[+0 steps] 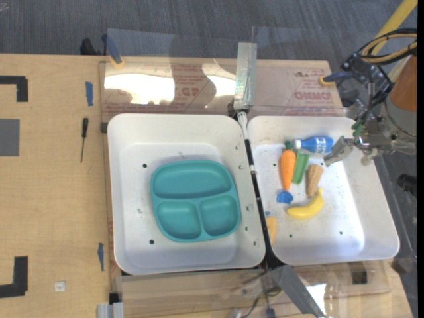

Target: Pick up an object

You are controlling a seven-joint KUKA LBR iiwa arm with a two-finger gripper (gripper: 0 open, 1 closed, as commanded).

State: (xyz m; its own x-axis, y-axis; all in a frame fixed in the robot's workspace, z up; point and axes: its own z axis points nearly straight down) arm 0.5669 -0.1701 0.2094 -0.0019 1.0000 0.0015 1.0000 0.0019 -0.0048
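Observation:
Several toys lie in the right white bin (pixel 371 237): an orange carrot (pixel 287 167), a green piece (pixel 301 167) beside it, a blue and white bottle (pixel 315 144), a tan cone (pixel 313 179), a yellow banana (pixel 306 208) and a small blue piece (pixel 284 197). My gripper (pixel 352 154) hangs over the bin's upper right part, just right of the bottle and the cone. It is open, with nothing between its fingers. One grey finger (pixel 339 151) points down-left toward the bottle's cap end without clearly touching it.
The left white bin (pixel 126 244) holds a teal divided plate (pixel 195 199). A small yellow-orange object (pixel 271 227) sits at the divide between the bins. Cables and the arm (pixel 397 105) crowd the right side. A clear wall (pixel 246 75) stands behind the bins.

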